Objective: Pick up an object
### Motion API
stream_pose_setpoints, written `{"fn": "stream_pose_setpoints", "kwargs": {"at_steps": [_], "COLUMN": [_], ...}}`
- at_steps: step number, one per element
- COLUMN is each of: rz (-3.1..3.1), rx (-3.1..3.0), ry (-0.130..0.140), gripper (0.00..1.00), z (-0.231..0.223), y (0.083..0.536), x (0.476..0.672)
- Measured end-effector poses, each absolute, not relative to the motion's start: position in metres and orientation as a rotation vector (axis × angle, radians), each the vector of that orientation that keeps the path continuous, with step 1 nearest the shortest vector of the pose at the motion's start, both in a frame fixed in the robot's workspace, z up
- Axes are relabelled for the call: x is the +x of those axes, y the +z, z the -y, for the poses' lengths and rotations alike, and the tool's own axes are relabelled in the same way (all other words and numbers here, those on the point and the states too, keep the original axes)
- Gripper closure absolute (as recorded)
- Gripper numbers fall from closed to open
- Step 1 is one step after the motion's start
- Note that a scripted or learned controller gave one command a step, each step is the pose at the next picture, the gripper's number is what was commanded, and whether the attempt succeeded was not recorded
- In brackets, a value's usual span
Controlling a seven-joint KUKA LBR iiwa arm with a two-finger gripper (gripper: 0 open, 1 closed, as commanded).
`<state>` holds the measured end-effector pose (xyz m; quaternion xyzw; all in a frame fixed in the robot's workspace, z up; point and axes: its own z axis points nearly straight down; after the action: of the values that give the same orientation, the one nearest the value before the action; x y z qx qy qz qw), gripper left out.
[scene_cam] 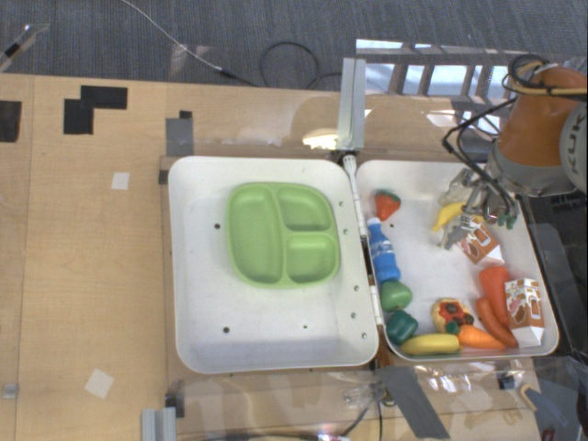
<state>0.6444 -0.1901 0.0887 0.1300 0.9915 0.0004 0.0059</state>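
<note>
Your gripper (464, 214) sits low over the upper part of the right white bin (418, 175), at a small yellow banana-shaped toy (447, 215); you cannot tell if it grips the toy. A small brown-and-white carton (480, 243) lies just beside it. The left white bin (197, 329) holds a green sectioned plastic plate (280, 234).

You had the right bin (418, 246) full of toy food. A strawberry (388, 204) lay near its upper left, a blue bottle (383, 254) ran along the left wall, and two green pieces (397, 309) sat below it. A yellow banana (430, 344) lay along the bottom edge, beside a pizza-like piece (451, 313) and carrots (491, 301). Two small cartons (524, 303) sat toward the right, and another yellow piece (447, 215) lay just beside the gripper (466, 219).
</note>
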Motion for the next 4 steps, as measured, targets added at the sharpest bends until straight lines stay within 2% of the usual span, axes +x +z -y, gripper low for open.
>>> {"fn": "stream_pose_setpoints", "kwargs": {"at_steps": [1, 2, 4], "rz": [-3.082, -3.042, -2.961], "rx": [0.552, 0.712, 1.005], "ry": [0.003, -0.016, -0.008], "gripper": [0.00, 0.00, 0.00], "z": [0.141, 0.094, 0.091], "y": [0.088, 0.091, 0.090], "x": [0.612, 0.599, 0.595]}}
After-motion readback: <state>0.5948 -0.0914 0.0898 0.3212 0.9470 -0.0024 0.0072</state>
